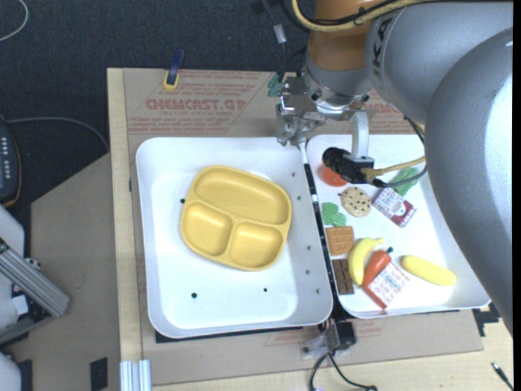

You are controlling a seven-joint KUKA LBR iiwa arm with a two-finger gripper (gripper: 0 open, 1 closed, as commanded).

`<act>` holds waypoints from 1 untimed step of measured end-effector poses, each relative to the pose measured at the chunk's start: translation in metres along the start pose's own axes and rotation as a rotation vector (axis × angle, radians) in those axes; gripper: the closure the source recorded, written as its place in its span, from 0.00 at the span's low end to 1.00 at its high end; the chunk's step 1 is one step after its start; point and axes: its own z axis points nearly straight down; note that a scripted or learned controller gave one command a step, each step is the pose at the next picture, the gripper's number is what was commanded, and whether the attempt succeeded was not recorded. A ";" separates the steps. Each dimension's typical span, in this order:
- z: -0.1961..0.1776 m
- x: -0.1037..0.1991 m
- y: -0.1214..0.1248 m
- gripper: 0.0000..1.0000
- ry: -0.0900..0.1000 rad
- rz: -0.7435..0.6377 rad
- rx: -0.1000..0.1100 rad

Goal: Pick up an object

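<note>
The hand (295,130) is positioned over the divider rim (313,210) — its state cannot be told; collision with it is risked.

Floor: dark carpet (73,31)
Bench top: brown board (216,108), red print
Board's far edge: yellow-and-blue clamp (172,72)
Lower left: grey metal rail (34,282), slanted

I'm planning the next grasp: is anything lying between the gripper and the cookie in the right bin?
Yes. A red piece lies in the right bin, roughly on the line between the gripper and the cookie, just behind the cookie.
</note>
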 end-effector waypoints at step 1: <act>0.009 0.000 0.016 1.00 -0.002 0.003 0.000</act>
